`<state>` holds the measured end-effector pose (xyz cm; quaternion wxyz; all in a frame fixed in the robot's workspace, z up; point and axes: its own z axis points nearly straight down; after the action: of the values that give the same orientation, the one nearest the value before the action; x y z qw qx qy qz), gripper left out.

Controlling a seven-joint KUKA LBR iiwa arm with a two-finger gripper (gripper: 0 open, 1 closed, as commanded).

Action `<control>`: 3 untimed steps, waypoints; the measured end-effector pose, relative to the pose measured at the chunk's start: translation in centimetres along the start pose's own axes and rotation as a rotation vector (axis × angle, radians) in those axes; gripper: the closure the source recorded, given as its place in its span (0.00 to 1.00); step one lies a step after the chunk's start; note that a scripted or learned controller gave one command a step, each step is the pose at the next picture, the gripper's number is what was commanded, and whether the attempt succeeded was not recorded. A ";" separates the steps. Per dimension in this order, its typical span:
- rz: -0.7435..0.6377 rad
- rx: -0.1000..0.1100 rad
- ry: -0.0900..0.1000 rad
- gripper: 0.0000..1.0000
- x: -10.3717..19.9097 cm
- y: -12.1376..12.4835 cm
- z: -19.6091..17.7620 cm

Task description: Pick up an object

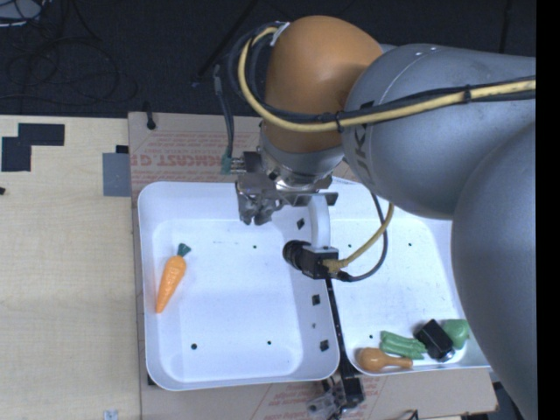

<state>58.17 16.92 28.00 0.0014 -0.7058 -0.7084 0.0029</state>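
Observation:
An orange toy carrot [171, 278] with a green top lies in the left bin [219, 370], near its left wall. My gripper [255, 210] hangs over the far edge of that bin, up and to the right of the carrot and well apart from it. Nothing shows in the gripper. In the near right corner of the right bin [420, 239] lie a green pod-like toy [402, 345], a black block [435, 339], a green rounded piece [456, 330] and a tan pear-shaped toy [381, 360].
The big grey arm with its orange band [306, 68] covers the upper right and much of the right bin. A black cable fitting [308, 259] hangs over the divider between the bins. Cardboard [184, 147] lies behind the bins.

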 end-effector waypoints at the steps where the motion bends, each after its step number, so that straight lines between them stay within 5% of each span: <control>1: -0.001 -0.007 0.001 1.00 3.5 6.4 2.2; 2: 0.000 0.003 0.000 1.00 7.6 6.1 11.1; 3: 0.005 -0.004 0.003 1.00 6.1 -0.2 2.7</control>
<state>57.88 23.05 25.32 0.0011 -0.7074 -0.7068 0.0005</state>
